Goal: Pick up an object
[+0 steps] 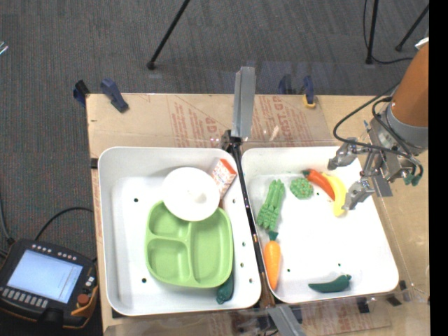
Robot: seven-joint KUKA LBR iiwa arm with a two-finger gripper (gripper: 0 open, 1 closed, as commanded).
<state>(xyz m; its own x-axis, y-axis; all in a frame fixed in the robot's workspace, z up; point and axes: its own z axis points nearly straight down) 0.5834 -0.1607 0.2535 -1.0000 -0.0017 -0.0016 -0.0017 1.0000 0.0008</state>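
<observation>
The arm reaches in from the right, and its end effector [352, 179] hangs over the right bin [388, 254] near that bin's far right corner. The two fingers [339, 158] stand spread, released, with nothing between them. This looks like the approach step: no object is taken yet.

The closest candidates lie just beside the end effector: a banana [338, 190] and, touching it on the left, a red pepper [319, 180]. Whether the lower fingertip already touches the banana is hard to tell from this slant. A green round piece [302, 188] sits just left of the pepper, and a green bundle [271, 204] lies near the bin's left wall. A carrot [272, 260] lies along that wall nearer the camera, and a dark green pepper [330, 283] rests near the front rim.

The next move probably calls for centring the spread fingers over the banana, then descending and closing. Because banana and pepper touch, a finger could land on the pepper instead or nudge both.

The right rim is close by the fingers, so there is little sideways room there. The bin's middle is bare and gives open room for moving. The left bin [115, 187] holds a tray [189, 254] and a white plate [191, 193], well apart from the action.
</observation>
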